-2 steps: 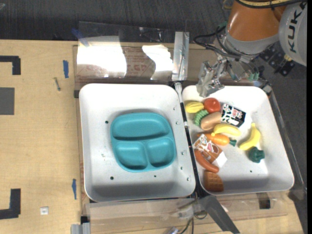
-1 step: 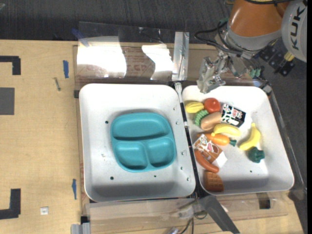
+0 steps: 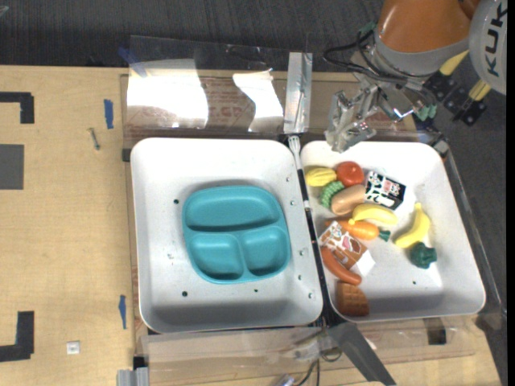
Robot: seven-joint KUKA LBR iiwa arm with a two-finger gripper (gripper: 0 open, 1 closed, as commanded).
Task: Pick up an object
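The right bin (image 3: 451, 284) holds a pile of toy food: a red tomato (image 3: 349, 172), a yellow lemon (image 3: 319, 176), a green piece (image 3: 331, 191), a tan potato-like piece (image 3: 348, 200), a banana (image 3: 415, 227), a black-and-white packet (image 3: 384, 188), a sausage (image 3: 341, 270) and a brown biscuit (image 3: 352, 298). My gripper (image 3: 348, 132) hangs over the bin's far left corner, just above and behind the tomato and lemon. Its fingers (image 3: 341, 125) point down with a gap between them, and nothing sits in that gap.
The left bin (image 3: 153, 183) carries a teal divided plate (image 3: 236, 233). A clear plastic wall (image 3: 298, 95) stands behind the bins. A green broccoli piece (image 3: 422, 255) lies by the banana. The bin divider (image 3: 306, 215) runs close to the pile.
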